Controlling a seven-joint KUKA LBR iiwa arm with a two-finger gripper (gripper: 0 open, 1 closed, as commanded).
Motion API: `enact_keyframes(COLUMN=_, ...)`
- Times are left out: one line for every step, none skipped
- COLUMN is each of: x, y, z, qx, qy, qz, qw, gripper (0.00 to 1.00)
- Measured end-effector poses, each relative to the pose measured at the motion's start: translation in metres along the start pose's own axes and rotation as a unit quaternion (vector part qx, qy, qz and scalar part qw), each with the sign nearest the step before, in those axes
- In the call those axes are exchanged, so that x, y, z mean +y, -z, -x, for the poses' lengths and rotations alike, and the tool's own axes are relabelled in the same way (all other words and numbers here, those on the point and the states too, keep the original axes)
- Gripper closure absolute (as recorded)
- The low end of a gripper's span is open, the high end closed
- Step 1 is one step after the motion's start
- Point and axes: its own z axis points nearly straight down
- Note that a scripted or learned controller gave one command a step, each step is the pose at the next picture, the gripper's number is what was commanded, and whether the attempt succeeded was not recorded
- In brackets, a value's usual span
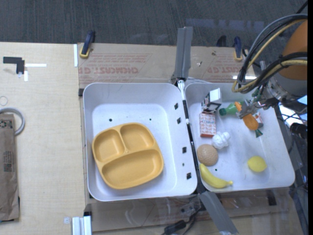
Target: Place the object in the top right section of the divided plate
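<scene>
- The arm (pixel 293 58) enters from the right side of the view, with its orange band at the upper right corner.
- Black and yellow cables curve over the wrist.
- The gripper (pixel 250 109) points down and to the left, low over the right bin (pixel 281 177).

A robotics lab bench: two white bins (pixel 132 94) sit clamped on cardboard sheeting (pixel 127 62), blue clamps (pixel 88 43) behind them, the cabled robot arm (pixel 293 53) to their right, toy food inside.
</scene>
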Motion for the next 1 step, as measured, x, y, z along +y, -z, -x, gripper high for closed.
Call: enact_keyframes(x=-0.0192, y=-0.1136, z=-0.0489, qx=0.000, qy=0.060, qz=-0.001, qw=0.9982, gripper=1.00)
